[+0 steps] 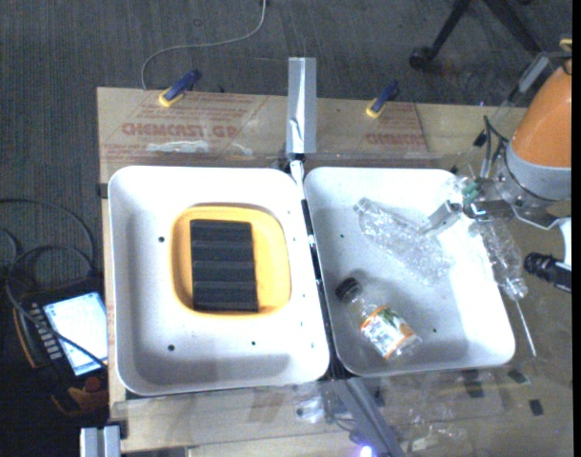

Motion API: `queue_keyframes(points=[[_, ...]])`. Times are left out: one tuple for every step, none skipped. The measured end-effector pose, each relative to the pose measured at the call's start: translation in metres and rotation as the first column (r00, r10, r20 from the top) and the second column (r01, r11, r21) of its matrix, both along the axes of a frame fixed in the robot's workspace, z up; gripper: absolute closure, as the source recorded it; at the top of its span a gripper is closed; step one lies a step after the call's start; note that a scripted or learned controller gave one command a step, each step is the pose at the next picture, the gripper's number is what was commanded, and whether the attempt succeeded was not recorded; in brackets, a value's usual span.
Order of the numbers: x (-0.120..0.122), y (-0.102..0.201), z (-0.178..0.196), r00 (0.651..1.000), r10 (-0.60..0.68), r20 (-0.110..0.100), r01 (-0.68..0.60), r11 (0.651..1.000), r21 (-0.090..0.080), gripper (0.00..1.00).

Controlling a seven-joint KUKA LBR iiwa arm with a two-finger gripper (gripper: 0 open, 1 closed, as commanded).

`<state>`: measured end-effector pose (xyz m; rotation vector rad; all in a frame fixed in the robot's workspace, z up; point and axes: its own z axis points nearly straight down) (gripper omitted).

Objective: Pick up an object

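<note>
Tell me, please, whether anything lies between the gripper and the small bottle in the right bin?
Yes: the crumpled clear plastic lies between the gripper at the right bin's upper edge and the small bottle.

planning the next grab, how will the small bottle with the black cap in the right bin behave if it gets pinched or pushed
The bottle lies on its side, so a push would probably roll it across the bin. It looks clear and mostly empty, so likely light and apt to skid. Its thin wall may dent and slip under a pinch.
</note>
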<state>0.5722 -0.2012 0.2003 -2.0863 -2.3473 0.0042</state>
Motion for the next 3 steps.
queue_keyframes(points=[[0.019,-0.016,-0.103,0.988,0.154,0.011,-0.154,0.988,0.004,0.0],[0.019,-0.014,-0.094,0.988,0.154,0.011,-0.154,0.988,0.007,1.0],[0.041,0.046,-0.018,0.987,0.162,0.004,-0.162,0.987,0.002,1.0]])
